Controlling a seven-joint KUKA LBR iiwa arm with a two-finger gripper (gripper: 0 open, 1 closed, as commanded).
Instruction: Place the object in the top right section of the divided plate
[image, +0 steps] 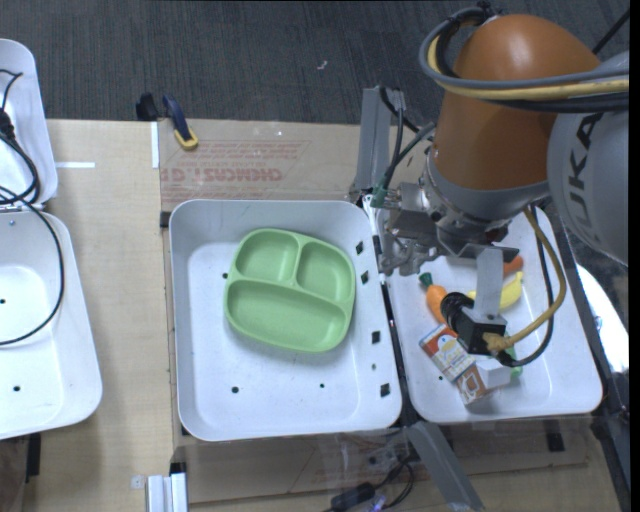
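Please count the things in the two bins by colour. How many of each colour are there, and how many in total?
Green: 1, the plate in the left bin
Orange: 1, the carrot in the right bin
Yellow: 1, the banana
Red and white: 1, the carton
Total: 4 that I can make out; the arm hides part of the right bin.
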